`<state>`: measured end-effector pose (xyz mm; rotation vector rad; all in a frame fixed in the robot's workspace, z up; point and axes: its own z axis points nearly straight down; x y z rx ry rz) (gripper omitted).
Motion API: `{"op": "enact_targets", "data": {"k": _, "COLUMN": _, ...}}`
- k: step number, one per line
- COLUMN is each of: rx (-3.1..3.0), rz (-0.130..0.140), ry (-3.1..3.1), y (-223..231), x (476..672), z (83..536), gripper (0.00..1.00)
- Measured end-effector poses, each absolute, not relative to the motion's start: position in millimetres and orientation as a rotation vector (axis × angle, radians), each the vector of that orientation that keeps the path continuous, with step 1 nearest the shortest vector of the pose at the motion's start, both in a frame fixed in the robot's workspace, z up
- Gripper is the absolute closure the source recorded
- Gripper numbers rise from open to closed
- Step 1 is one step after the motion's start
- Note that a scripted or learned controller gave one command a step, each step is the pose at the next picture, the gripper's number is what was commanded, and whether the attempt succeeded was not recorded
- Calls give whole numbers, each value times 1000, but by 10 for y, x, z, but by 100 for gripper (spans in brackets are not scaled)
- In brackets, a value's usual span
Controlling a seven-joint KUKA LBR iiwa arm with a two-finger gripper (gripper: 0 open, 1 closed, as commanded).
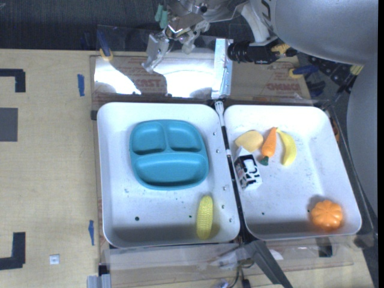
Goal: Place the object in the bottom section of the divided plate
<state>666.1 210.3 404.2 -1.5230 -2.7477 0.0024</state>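
Nearest the camera, at the front of the left bin [114, 161], a yellow toy corn cob [205, 217] lies on the white floor, lengthwise front to back, close to the bin's right wall and just in front of the divided plate [170, 153] without touching it. That plate is blue, sits in the middle of the left bin, and has one wide section toward the front and two smaller sections behind; all three sections look bare. In the right bin [312, 137], an orange pumpkin-like toy [326, 214] rests in the front right corner. Further back, near the wall shared by the two bins, a small black-and-white box [248, 170] lies tilted, and just behind it sit a pale yellow rounded piece [249, 140], a toy carrot [270, 141] leaning against it, and a banana [288, 148] beside the carrot on its right. Beyond the bins, over the shiny patch of bench [48, 131] behind the left bin, the end effector [157, 57] hangs from the grey arm [324, 17] with its fingers pointing down and to the left; they look slightly parted, and nothing is held between them. It is well apart from the corn cob and the plate.
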Motion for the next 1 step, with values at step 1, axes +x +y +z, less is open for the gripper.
{"op": "enact_targets", "data": {"k": 1, "rx": -1462, "rz": 2, "ry": -2781, "y": 1937, "x": 6600, "z": 4166, "gripper": 0}}
